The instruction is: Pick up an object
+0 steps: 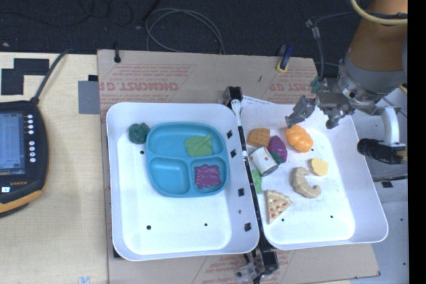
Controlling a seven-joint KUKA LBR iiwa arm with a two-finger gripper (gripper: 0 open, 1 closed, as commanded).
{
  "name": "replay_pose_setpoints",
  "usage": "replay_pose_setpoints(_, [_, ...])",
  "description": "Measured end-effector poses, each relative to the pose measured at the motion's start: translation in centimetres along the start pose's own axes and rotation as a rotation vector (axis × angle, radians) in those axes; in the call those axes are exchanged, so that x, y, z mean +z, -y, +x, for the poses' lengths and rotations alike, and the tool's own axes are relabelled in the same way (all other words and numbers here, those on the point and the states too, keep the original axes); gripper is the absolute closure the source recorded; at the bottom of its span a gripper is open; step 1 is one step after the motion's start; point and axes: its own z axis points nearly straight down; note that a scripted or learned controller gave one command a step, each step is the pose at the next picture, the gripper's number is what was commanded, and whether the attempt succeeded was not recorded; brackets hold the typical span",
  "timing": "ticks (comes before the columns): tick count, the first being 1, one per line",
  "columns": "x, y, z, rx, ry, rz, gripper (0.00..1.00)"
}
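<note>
Looking down on the bench, we see 2 shallow white plastic bins set side by side on a sheet of brown cardboard [200,76]. The grey arm with its orange band [379,43] reaches in from the right, and its 2-finger gripper [318,114] hangs over the upper edge of the right bin [363,209]. Its 2 dark fingers [297,112] are spread apart with nothing between them, so the pincer is open.

Just below the gripper, apart from it, lies an orange plastic toy pepper [299,138]. Around it in the right bin we count more toy food: a brown bread-like piece [259,137], a purple rounded piece [278,149] touching a white and green block [263,160], a small yellow cheese-like wedge [319,167], a tan croissant-shaped piece [305,183] and a pizza slice [276,204] nearest the bottom.

The left bin [133,223] bears a blue plastic tray with 3 compartments [186,157]. A light green leaf-like piece [198,144] sits in its upper right compartment and a magenta ruffled piece [208,175] in its lower right one. A dark green lump [138,133] rests on the bin floor just beside the tray's upper left corner.

At the far left edge lies a black and orange handheld control pendant [16,153].
</note>
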Motion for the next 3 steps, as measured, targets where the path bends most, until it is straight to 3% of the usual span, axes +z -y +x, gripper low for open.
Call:
replay_pose_setpoints(1, [11.1,-2.5,-2.3,0.001,0.000,0.009,0.00])
replay_pose_setpoints(2, [18.5,-5.1,-1.1,0.000,-0.004,-0.005,0.00])
replay_pose_setpoints(3, [16.7,-5.3,-1.3,0.002,-0.002,-0.013,1.00])
